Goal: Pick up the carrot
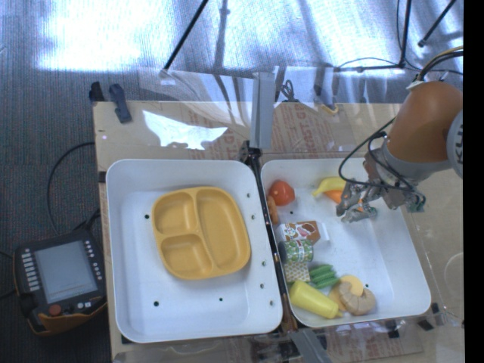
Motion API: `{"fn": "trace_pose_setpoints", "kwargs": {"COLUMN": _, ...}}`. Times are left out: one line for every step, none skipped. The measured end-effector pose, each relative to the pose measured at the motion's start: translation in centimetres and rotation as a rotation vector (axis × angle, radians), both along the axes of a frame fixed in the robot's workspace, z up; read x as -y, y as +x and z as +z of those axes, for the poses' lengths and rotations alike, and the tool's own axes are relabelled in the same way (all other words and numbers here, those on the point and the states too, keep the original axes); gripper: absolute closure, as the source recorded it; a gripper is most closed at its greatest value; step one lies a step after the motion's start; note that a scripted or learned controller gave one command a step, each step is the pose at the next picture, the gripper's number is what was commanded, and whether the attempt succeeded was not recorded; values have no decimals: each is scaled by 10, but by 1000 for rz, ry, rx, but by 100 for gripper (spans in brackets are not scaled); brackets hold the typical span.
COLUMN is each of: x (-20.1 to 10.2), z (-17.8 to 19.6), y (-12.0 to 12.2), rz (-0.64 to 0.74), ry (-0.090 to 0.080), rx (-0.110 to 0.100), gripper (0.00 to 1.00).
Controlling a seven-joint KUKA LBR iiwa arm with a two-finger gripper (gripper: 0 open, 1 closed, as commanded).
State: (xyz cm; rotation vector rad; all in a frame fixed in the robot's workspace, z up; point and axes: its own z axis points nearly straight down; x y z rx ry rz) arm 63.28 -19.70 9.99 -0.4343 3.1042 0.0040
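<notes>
- hanging low over the right bin (393, 278), near its top edge: the gripper (358, 210).
- lying just to the gripper's left, half tucked under a yellow banana (329, 185): the orange carrot (335, 197).
- too small and blurry to tell if the jaws are apart or together; nothing seen between them.
- probably still the reaching step, with the carrot not yet picked up.
- next, likely a small slide to the left, then a grab on the carrot and not the banana.
- counting the right bin: one carrot, one banana, one red tomato (281, 193), one little box (306, 231), one can (298, 251), one green veggie (324, 275), one yellow bottle (313, 299), one bread roll (356, 296).
- counting the left bin (128, 203): one yellow tray (200, 231) with three parts.
- two white bins in all.
</notes>
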Motion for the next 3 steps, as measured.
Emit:
{"fn": "trace_pose_setpoints", "kwargs": {"x": -1, "z": 11, "y": 2, "rz": 1, "ry": 1, "rx": 5, "gripper": 100}}
{"fn": "trace_pose_setpoints", "kwargs": {"x": 13, "z": -12, "y": -22, "rz": 259, "ry": -2, "rx": -5, "gripper": 100}}
{"fn": "trace_pose_setpoints", "kwargs": {"x": -29, "z": -12, "y": -59, "rz": 643, "ry": -2, "rx": -4, "gripper": 100}}
